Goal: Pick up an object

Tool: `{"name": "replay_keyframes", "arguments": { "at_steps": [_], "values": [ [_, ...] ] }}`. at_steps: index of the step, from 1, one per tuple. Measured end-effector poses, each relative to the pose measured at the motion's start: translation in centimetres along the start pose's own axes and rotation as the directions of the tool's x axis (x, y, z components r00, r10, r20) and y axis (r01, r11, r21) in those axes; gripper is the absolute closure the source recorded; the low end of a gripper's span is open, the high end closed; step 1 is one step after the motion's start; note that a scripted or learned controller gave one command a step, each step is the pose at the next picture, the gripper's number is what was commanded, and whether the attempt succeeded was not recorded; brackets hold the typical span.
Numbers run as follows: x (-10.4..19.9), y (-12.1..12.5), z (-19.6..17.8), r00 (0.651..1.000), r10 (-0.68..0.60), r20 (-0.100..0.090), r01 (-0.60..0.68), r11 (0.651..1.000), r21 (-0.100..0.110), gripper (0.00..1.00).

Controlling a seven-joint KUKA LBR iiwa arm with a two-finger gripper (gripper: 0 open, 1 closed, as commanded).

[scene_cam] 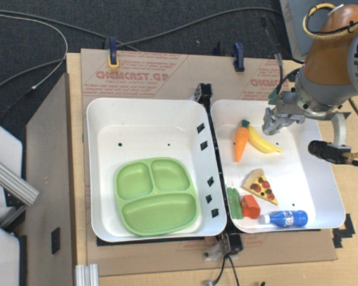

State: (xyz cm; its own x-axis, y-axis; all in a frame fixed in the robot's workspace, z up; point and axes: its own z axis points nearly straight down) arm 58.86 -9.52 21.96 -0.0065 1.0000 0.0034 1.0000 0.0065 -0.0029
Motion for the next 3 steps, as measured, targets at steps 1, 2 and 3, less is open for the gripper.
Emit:
{"name": "replay_keyframes", "arguments": {
  "at_steps": [1, 2, 3],
  "values": [
    [5.4, 0.8, -0.9, 1.000, -0.001, 0.001, 0.001, 1.000, -0.005, 1.00],
    [10.1, 0.9, -0.1, 1.000, 0.001, 0.001, -0.001, 1.000, 0.000, 1.00],
    [15.6, 0.4, 0.8, 1.000, 0.000, 0.001, 0.000, 1.000, 0.001, 1.00]
  ]
}}
